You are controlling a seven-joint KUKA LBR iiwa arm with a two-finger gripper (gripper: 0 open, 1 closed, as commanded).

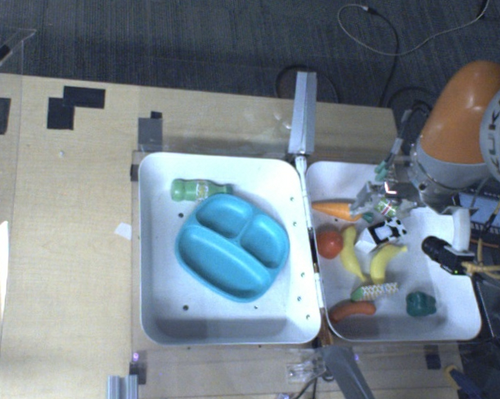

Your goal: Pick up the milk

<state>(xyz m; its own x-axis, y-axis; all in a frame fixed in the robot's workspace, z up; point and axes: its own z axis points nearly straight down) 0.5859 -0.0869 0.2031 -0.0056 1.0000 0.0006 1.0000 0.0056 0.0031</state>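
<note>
The milk (387, 232) is a small white carton with black patches, lying in the right bin (467, 325) near its upper middle. My gripper (382, 201) hangs over the upper part of that bin, just above and slightly left of the milk, its tip close to the carton's top edge. The grey arm with its orange band (470, 104) comes in from the upper right. The slanted view and the wrist's bulk hide how the gripper stands, and whether it touches the carton is unclear.
Around the milk lie a carrot (335, 210), a tomato (330, 242), two bananas (352, 257) (387, 258), a sausage (353, 309), a ribbed tan piece (378, 289) and a green toy (421, 304). The left bin (156, 314) holds a blue divided plate (232, 245) and a green bottle (198, 189).
</note>
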